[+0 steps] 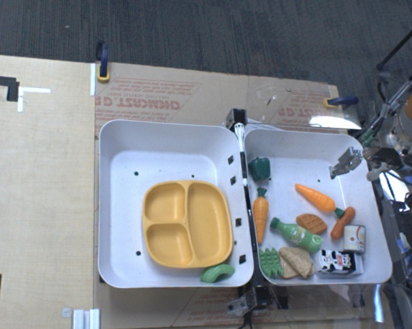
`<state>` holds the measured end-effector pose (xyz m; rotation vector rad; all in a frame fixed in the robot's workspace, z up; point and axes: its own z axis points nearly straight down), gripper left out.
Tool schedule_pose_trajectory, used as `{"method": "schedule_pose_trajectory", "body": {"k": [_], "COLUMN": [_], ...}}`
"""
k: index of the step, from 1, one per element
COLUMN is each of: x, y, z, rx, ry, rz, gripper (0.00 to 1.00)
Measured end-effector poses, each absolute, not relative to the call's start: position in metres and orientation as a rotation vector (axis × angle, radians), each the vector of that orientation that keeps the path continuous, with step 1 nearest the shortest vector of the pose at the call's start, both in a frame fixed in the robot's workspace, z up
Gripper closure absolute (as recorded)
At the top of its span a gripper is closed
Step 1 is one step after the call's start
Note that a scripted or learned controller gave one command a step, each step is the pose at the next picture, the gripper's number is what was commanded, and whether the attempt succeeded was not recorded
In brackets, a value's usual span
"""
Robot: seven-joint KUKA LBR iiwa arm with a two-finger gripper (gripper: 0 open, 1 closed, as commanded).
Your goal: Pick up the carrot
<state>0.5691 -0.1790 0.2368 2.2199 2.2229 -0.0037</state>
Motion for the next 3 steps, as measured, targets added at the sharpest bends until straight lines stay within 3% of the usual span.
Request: {"method": "schedule_pose_trajectory", "body": {"k": [1,2,3], "x": [0.585,0.586,0.556], "y": [-0.196,-0.197,-0.171], "z": [0.092,0.101,0.178], "rx": [2.133,2.135,2.556], "ry": [2.304,2.300,1.827], "rz": [0.000,-0.002,-0.004], "gripper": [0.00,1.00,1.00]}}
